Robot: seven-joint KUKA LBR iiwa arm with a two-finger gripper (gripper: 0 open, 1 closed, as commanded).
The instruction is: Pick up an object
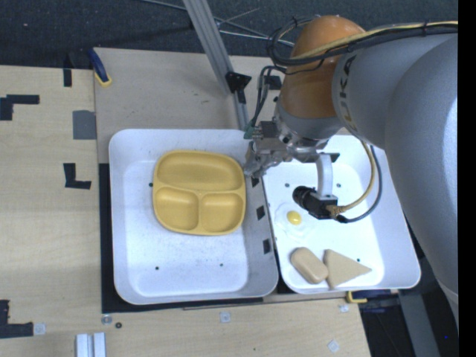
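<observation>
In the camera view, a pale wooden surface (44,229) carries two shallow white bins side by side. The left bin (186,270) fills the middle of the frame and the right bin (387,233) sits just beside it at the centre right. The grey arm (405,80) comes in from the upper right of the frame, and its orange band (320,73) stands above the top edge of the right bin. The claw (254,162) hangs low over the ridge where the two bins meet, in their upper part. It is just at the right rim of a yellow divided plate (199,192), which lies flat in the upper half of the left bin. From this angle one cannot tell whether the claw is apart or together, and nothing shows clamped in it. In the right bin a small yellow piece (294,217) lies near the middle, below the claw and apart from it. Toward the lower edge of that bin a tan oblong piece (307,265) lies close against a tan wedge (343,268) on its right, both well apart from the claw.
</observation>
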